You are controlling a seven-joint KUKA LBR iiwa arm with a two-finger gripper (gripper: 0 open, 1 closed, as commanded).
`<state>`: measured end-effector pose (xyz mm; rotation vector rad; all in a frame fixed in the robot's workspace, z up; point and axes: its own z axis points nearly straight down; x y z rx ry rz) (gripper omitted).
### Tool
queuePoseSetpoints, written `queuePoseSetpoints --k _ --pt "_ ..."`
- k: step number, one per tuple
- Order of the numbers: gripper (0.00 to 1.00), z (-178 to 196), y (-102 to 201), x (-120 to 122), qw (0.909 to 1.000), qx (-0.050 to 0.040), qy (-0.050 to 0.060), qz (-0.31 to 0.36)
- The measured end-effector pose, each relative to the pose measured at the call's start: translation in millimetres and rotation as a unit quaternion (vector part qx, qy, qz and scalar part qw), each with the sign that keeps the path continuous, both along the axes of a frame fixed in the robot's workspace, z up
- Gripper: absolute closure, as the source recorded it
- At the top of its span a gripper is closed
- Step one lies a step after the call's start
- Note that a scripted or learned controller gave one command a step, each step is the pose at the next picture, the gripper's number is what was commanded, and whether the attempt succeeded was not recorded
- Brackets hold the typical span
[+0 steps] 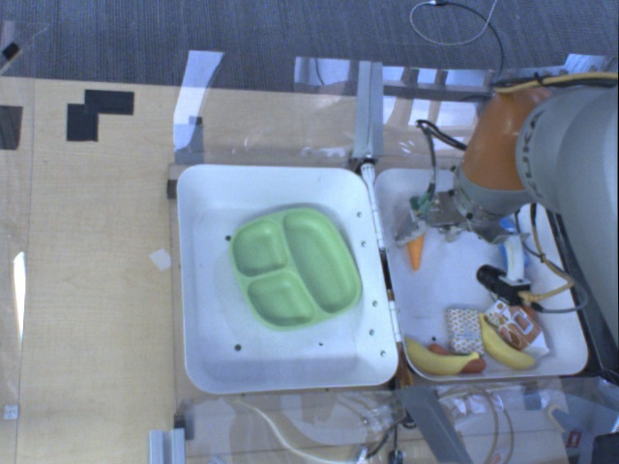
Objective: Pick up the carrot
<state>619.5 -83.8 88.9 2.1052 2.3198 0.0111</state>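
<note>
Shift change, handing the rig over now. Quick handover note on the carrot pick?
Gripper: down in the right bin, near its upper left, right over the carrot. Finger state can't be read from this view.
Carrot: directly under the gripper, orange tip pointing toward the bin's near edge. Whether it is gripped or lying on the bin floor is unclear.
Left bin holds a green divided plate.
Done: arm positioned at the carrot.
Left: confirm the grasp, then lift.

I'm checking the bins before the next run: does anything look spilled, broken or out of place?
Nothing stands out. The green divided plate lies flat in the left bin; the carrot sits under the gripper in the right bin.
</note>
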Motion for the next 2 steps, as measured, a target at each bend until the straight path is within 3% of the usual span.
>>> queuePoseSetpoints --k 1,2 --pt "1.0 12.9 2.2 2.6 1.0 0.0014 -0.004 0.001" --pt "1.0 97.0 37.4 -24.8 0.994 0.0013 0.003 -0.109"
